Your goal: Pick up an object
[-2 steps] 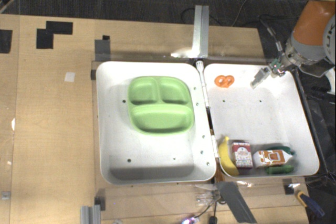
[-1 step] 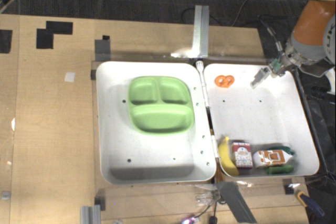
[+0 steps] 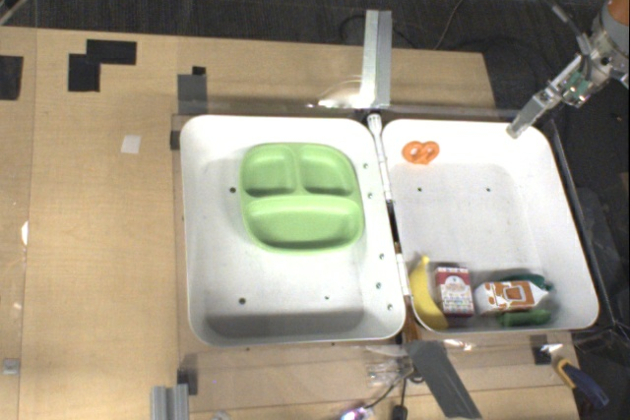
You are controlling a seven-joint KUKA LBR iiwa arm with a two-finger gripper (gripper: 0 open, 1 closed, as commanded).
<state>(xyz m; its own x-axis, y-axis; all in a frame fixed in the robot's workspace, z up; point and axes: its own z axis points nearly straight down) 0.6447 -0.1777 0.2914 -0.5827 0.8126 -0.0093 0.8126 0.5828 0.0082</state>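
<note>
The right bin (image 3: pixel 492 202) holds an orange pretzel-shaped piece (image 3: pixel 421 152) near its far left corner. Along its near edge lie a yellow banana (image 3: pixel 424 294), a small red carton (image 3: pixel 453 290), a brown and white carton (image 3: pixel 507 294) and a green item (image 3: pixel 524 317). My gripper (image 3: pixel 525 119) hangs at the far right corner of this bin, above its rim, its thin fingers pointing down-left. Nothing is between the fingers. The arm comes in from the upper right.
The left bin (image 3: pixel 212 211) carries a green divided tray (image 3: pixel 299 195). A metal post (image 3: pixel 378 54) stands behind the seam between the bins. Wooden bench surface stretches to the left.
</note>
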